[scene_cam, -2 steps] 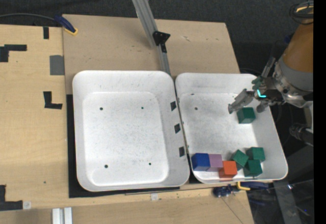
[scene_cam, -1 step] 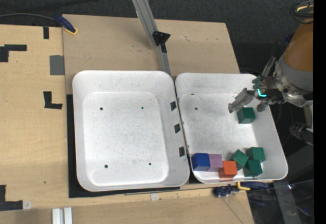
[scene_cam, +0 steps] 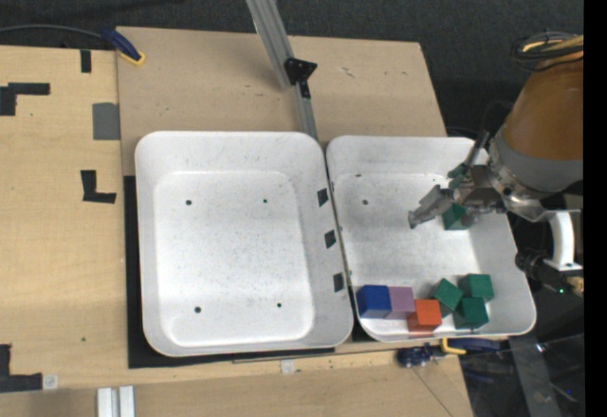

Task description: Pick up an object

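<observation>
Green small block (scene_cam: pixel 455 216) sits pinched in claw (scene_cam: pixel 444 209), fingers clamped on it, over right shallow white plastic bin (scene_cam: pixel 398 159), far-right part. Looks lifted off bin floor, can't be sure. Other cubes, blue (scene_cam: pixel 374 299), purple (scene_cam: pixel 401 300), orange (scene_cam: pixel 427 313), more green (scene_cam: pixel 471 311), huddle at near edge, probably slid there.

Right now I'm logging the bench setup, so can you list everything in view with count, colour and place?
bins: two, white, side by side on the bench
blue block: one, right bin, near edge
purple block: one, beside the blue
orange block: one, beside the purple
green blocks: three, near right corner
green block: one, at the claw
pole: one, grey, slanting behind the bins
arm: grey, orange band, right
claw: over the right bin
</observation>
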